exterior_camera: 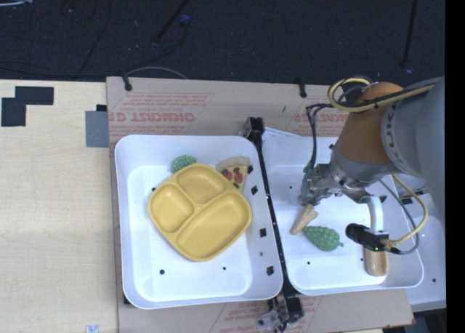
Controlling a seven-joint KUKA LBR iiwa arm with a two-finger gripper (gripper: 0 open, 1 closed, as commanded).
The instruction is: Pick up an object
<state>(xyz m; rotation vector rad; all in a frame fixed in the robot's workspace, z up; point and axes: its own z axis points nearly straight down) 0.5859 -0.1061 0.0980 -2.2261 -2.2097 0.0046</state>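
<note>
The gripper point(314, 195) hangs low over the cone point(304, 219) in the right bin point(407, 281), likely lining up a grab, though I cannot tell its state.

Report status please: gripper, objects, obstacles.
Gripper low in right bin, above cone. Green grapes beside cone. Nothing seen held.

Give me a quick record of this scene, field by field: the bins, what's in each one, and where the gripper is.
left bin: yellow divided plate, pizza slice toy and green item at its far edge
right bin: ice cream cone toy, green grape bunch
gripper: low over right bin, just above the cone's wide end
grasp: cannot tell
arm: grey, orange band, entering from the right
</note>
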